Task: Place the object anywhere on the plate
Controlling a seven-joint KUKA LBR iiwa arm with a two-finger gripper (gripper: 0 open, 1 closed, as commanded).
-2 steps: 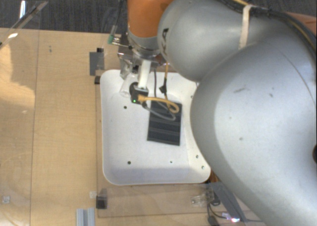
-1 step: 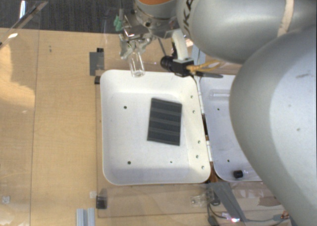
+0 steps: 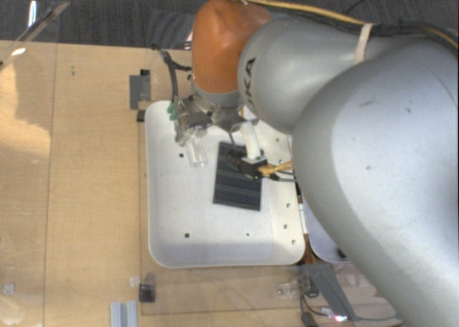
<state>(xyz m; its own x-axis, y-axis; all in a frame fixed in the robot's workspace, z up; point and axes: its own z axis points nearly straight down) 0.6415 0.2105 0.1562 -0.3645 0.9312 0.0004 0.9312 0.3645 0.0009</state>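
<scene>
In the camera view, the left white bin (image 3: 215,247) is seen laid out on the wooden bench (image 3: 79,175), its far right part covered by the grey arm (image 3: 373,139), which is reached in from the right and takes up much of the right half of the scene. The orange band (image 3: 219,46) above the wrist is seen over the far edge of that bin, and below it the gripper (image 3: 193,148) is hung over the far left part of the bin floor. Its clear fingers (image 3: 196,153) are pointed down and appear close together, though how far they are parted cannot be told from here, and nothing can be made out between them. A dark, flat, ribbed rectangular plate (image 3: 237,187) is seen lying on the bin floor just right of and nearer than the gripper, apart from it. At the plate's far right edge a small dark object with a yellowish end (image 3: 259,169) is seen, touching or overlapping the plate's corner; what it is cannot be told. It is judged that the placing step is either at hand or just finished. The next move would call for the object's resting place to be confirmed on the plate.
</scene>
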